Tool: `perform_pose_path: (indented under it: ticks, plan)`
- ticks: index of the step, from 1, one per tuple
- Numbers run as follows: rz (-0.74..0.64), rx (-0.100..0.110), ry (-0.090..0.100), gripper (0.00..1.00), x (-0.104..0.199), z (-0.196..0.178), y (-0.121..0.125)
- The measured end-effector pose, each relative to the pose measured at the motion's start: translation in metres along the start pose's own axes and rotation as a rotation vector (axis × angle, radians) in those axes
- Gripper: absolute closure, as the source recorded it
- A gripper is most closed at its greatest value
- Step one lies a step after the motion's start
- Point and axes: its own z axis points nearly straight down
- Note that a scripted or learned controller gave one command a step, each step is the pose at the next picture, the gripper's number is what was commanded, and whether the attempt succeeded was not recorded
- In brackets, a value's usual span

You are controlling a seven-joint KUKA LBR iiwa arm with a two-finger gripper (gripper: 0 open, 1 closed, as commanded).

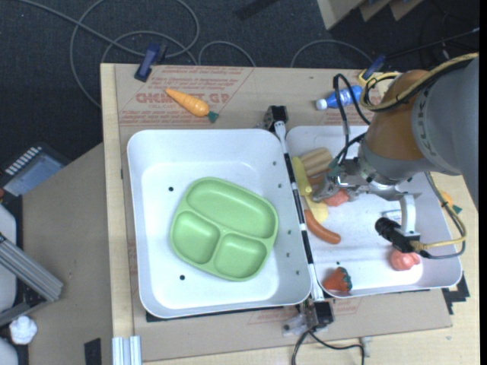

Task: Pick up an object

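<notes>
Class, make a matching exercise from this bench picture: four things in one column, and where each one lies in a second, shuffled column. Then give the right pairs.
Things:
1. green divided plate
2. toy carrot
3. toy strawberry
4. toy hot dog

Places:
A. right bin, near front wall
B. on the cardboard behind the left bin
C. left bin
D. right bin, near the divider between the bins

Pairs: 1-C, 2-B, 3-A, 4-D

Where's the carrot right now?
The carrot lies outside both bins, on the cardboard above the left bin, near its top edge, left of the black clip.
</notes>
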Motion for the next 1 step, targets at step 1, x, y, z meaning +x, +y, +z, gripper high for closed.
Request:
perform_pose_path:
  ticks: [1]
  plan:
    - [0.0,0.005,-0.001,1.0,0.0627,-0.097,-0.023]
